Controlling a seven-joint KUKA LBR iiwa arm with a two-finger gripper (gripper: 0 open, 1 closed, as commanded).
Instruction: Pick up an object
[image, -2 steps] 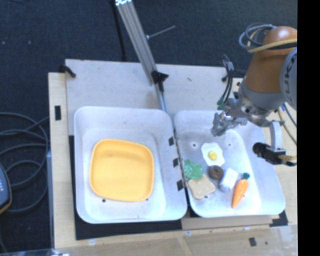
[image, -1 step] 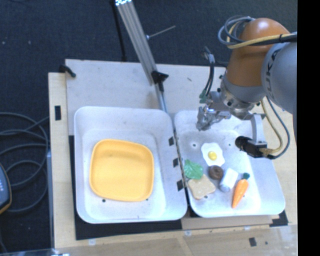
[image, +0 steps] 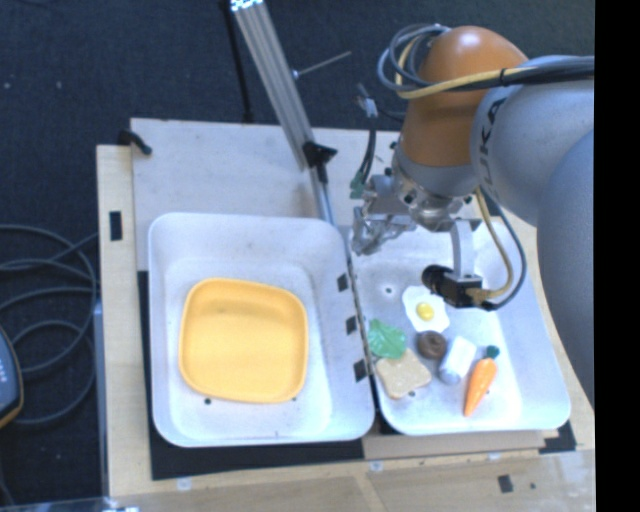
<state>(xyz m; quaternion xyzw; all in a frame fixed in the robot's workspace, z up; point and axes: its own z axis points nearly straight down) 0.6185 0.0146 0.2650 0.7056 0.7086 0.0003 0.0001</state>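
Camera view from above, at a slant, read from the near edge of the table (image: 250, 480) to the far edge. Nearest, in the right bin (image: 530, 400), lies a cluster of toy foods: a slice of toast (image: 403, 377), a carrot (image: 479, 385), a small white cylinder (image: 456, 358), a brown round piece (image: 432, 345) and a green leafy piece (image: 387, 340). The toast lies against the green piece and the brown round piece; the carrot lies just beside the cylinder. Just beyond them sits a fried egg (image: 424, 309). The left bin (image: 165, 240) carries a yellow square plate (image: 243, 340), well apart from the cluster.

Farther back, the hand (image: 372, 235) hangs over the far left corner of the right bin, beside the wall shared by the two bins. Nothing is seen between its fingers, and whether they are spread or closed cannot be told at this angle. The grey arm with its orange band (image: 455, 85) rises behind it.

Judged step: approach, with no object yet picked. The next move calls for carrying the hand toward the near cluster or the egg, then lowering onto a single piece; the crowded grouping may hinder a clean grip, and the egg lies flat.

No brand, label or writing is legible.
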